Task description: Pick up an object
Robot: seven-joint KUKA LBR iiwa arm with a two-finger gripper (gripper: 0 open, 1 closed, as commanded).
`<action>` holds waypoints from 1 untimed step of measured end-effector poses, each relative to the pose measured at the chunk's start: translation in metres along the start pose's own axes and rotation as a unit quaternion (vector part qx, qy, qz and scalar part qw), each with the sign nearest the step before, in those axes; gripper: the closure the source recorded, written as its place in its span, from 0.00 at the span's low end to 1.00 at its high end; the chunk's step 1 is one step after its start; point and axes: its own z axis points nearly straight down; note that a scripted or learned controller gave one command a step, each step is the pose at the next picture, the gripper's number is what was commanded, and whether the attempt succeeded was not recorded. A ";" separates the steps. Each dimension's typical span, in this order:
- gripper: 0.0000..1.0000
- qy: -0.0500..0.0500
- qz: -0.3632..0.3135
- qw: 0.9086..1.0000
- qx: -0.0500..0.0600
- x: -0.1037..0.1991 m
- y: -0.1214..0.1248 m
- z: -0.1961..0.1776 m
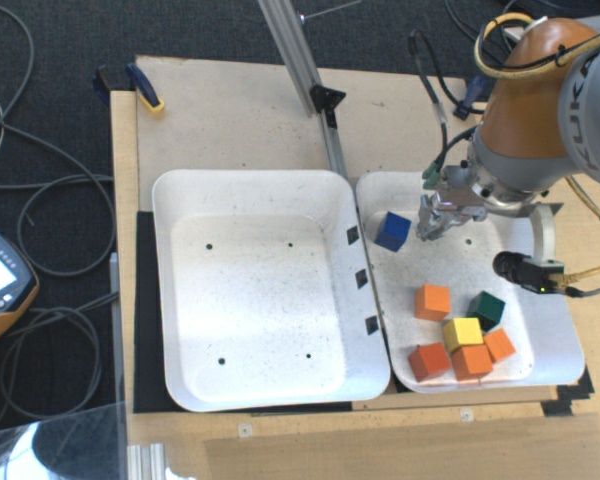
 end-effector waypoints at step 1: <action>1.00 0.000 0.000 1.000 -0.001 0.056 0.009 -0.012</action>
